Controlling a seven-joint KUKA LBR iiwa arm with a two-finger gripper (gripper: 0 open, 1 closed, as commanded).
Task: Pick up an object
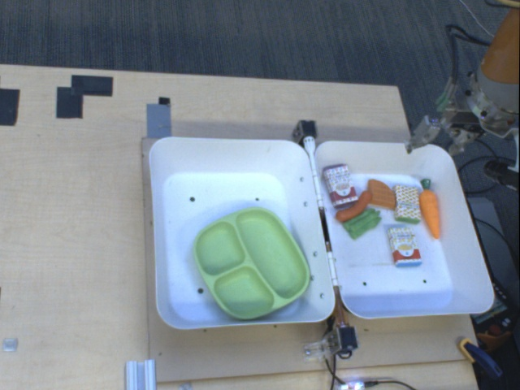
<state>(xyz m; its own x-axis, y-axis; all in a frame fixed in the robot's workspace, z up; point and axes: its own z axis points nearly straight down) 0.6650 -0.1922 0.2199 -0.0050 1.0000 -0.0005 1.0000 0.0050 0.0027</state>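
The left bin [175, 218] holds a green divided plate [250, 262] toward its 5 o'clock corner. In the right bin [455, 287], two small cartons [339, 184] [404, 245], a patterned packet [407, 203], sausages [353, 210], a green pod [361, 222] and a carrot [430, 210] cluster toward 12 o'clock. The gripper [443, 128] hangs over the rim at 1 o'clock; I cannot tell its state.
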